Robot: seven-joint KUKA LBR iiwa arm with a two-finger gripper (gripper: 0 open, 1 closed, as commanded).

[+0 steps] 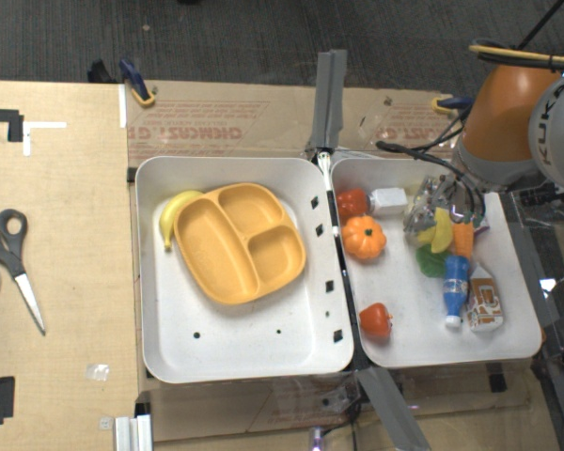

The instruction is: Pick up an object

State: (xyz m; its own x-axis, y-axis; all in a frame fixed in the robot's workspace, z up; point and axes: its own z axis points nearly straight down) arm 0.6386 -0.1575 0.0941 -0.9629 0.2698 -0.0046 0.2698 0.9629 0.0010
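Yellow toy [440, 231], at three o'clock in my right bin [517, 346], sits beneath the gripper [436, 207]; whether it is grasped I cannot tell.

The left bin [160, 346] holds an orange divided plate [240, 242] with a banana [174, 212] at its left edge. In the right bin [414, 341], the gripper [434, 207] hangs over a yellow and green pile [436, 242] near the far right corner, beside a small pumpkin [364, 237], a blue bottle [455, 289] and a tomato [375, 320]. Scissors [14, 261] lie on the bench's left edge.
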